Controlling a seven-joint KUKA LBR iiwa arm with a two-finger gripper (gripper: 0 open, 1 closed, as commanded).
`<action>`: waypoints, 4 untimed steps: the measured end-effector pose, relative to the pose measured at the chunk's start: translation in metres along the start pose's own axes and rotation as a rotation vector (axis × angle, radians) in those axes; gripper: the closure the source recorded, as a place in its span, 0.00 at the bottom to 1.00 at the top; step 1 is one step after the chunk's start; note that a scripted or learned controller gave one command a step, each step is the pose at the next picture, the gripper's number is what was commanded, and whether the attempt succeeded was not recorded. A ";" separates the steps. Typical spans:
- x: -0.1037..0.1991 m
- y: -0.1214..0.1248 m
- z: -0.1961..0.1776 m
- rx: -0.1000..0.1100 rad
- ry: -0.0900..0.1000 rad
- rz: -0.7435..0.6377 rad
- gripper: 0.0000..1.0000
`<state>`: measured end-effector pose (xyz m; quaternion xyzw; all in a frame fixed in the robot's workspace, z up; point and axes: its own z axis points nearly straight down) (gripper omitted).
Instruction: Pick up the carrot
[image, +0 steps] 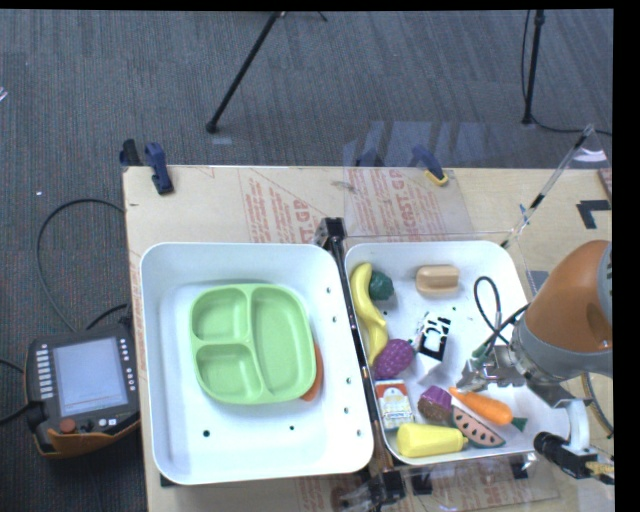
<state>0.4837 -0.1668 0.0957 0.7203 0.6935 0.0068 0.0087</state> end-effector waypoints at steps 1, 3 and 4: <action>0.001 0.039 -0.050 0.022 0.002 0.136 1.00; -0.022 -0.010 0.011 0.032 0.005 0.036 0.00; -0.022 -0.009 0.001 0.030 0.007 0.040 1.00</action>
